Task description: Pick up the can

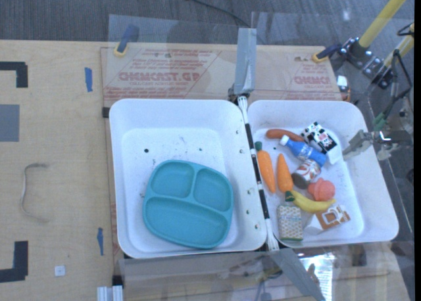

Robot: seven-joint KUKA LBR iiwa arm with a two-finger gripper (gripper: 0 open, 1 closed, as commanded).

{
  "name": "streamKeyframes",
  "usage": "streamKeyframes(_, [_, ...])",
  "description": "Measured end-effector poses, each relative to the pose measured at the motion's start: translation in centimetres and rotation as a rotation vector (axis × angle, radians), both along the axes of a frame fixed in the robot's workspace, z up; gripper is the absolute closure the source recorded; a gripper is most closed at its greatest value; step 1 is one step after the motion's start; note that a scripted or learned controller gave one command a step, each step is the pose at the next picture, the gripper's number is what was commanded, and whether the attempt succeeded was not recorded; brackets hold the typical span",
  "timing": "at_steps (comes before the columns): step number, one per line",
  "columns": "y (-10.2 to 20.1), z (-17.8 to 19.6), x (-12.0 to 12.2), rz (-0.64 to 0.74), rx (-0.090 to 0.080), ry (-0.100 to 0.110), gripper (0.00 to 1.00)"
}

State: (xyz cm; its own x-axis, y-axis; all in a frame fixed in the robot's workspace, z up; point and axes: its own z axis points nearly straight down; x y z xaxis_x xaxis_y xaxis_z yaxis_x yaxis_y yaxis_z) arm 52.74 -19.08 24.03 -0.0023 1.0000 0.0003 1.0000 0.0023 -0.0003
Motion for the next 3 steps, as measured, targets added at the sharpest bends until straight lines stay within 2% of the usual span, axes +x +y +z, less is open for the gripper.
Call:
streamKeyframes(1, [2.9,-10.9,8.0,0.139,-0.002,-0.006,0.00])
streamKeyframes(2, [2.3,-0.3,9.3,0.252,-0.003,-0.005,0.00])
streamKeyframes(3, [-0.2,-14.9,8.8,0.156,-0.003,-0.006,0.00])
